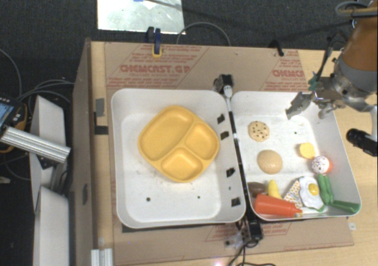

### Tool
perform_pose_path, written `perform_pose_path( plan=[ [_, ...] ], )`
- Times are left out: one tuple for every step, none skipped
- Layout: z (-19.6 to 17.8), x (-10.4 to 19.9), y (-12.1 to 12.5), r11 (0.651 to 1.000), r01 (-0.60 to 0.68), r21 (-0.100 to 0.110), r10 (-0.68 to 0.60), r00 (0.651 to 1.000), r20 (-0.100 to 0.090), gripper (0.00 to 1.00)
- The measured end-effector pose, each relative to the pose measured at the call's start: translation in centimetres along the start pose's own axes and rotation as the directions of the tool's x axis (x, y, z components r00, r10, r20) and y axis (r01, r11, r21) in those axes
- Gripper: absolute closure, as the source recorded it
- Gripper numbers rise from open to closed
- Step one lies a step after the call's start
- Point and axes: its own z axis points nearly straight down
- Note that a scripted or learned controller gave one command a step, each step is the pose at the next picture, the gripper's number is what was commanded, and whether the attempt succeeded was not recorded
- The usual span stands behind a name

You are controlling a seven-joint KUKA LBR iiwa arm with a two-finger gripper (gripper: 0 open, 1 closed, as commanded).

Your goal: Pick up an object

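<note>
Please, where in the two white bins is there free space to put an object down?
Left white bin: bare floor surrounds the yellow divided plate, widest at the front-left corner. Right white bin: free strip behind the chocolate-chip cookie. Its front is crowded: orange carrot, fried egg.

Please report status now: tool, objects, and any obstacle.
Tool above right bin's far edge, holding nothing. Cookie nearest, untouched. Nothing in the way.

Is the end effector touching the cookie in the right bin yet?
Apart. The camera view shows the end effector up near the right bin's far edge, with bare white bin floor between it and the cookie.
</note>
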Motion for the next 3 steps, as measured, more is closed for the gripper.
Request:
perform_pose_path(
  plan=[
    [17.9,4.8,0.2,1.000,0.005,0.010,-0.005,1.000,-0.004,0.00],
    [17.6,1.1,-3.9,1.000,-0.005,0.005,0.005,1.000,-0.001,0.00],
    [17.5,0.5,-10.0,1.000,-0.004,0.004,0.004,1.000,-0.001,0.00]
  ],
)
